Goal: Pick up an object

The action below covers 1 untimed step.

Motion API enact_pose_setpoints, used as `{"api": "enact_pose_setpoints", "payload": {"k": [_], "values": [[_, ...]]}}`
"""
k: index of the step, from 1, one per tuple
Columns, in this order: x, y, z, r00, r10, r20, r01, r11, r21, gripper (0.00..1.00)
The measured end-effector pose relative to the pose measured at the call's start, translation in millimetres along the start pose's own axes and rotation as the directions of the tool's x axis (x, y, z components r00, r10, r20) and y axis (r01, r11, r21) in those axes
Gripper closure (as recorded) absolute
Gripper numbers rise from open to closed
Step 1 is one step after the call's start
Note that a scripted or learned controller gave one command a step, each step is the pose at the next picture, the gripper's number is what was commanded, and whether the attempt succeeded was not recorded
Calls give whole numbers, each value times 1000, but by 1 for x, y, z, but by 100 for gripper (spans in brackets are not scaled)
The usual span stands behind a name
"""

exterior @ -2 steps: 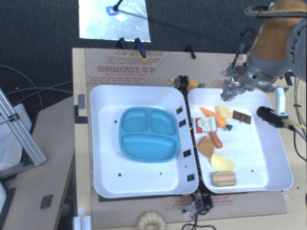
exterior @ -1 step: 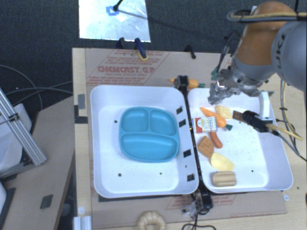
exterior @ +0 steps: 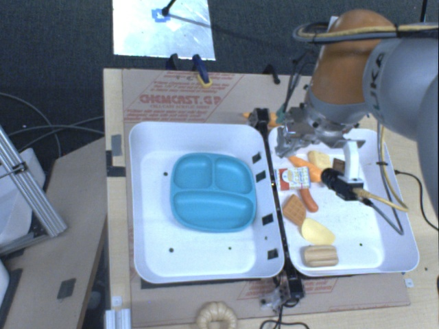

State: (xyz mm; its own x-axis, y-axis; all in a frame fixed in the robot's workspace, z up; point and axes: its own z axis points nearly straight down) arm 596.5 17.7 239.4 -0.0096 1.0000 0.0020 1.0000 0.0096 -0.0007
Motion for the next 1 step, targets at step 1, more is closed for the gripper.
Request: {"api": "enact_pose_setpoints", "payload": {"k": [1], "values": [[24,-5,23,1000,3,2,-3,1000,0,100]]}}
